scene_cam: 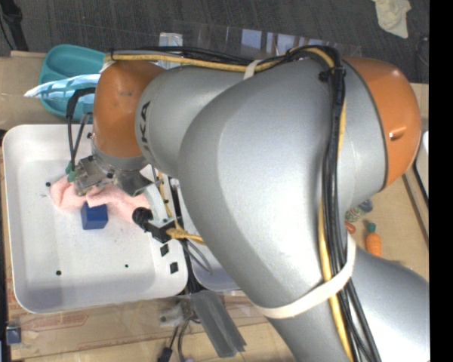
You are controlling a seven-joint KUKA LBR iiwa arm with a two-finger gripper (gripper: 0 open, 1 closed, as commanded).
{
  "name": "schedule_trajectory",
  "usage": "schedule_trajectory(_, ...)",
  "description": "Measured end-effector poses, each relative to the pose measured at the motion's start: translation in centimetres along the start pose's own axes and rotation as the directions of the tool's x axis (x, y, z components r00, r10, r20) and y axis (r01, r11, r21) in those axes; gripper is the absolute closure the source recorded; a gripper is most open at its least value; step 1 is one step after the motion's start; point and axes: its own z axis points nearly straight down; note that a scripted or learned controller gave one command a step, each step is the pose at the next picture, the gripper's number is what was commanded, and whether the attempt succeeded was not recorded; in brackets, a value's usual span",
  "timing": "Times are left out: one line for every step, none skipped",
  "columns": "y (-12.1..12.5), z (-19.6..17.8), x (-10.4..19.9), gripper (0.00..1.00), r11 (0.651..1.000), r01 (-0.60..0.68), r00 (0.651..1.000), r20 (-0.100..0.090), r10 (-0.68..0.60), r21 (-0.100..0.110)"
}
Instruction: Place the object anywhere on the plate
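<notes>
A pink, floppy object (98,199) lies in the left white bin (30,277), toward its far right part. A small blue cube (94,216) sits on or just in front of it. My gripper (81,176) hangs right over the pink object's left end, below the orange wrist band (121,104). The arm's bulk hides the fingertips. I cannot make out a plate.
The grey arm covers the right bin almost wholly. A teal container (64,62) with a pale blue packet stands behind the left bin. Small orange and green items (371,240) lie at the right, and a crumpled white cloth (390,10) on the floor.
</notes>
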Motion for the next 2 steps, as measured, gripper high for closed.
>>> schedule_trajectory(-0.7, -7.5, -1.9, 1.00, 0.994, 0.106, 0.994, -0.001, -0.106, 0.006)
schedule_trajectory(-5.0, -1.9, 5.9, 1.00, 0.997, 0.081, 0.997, -0.003, -0.081, 0.007)
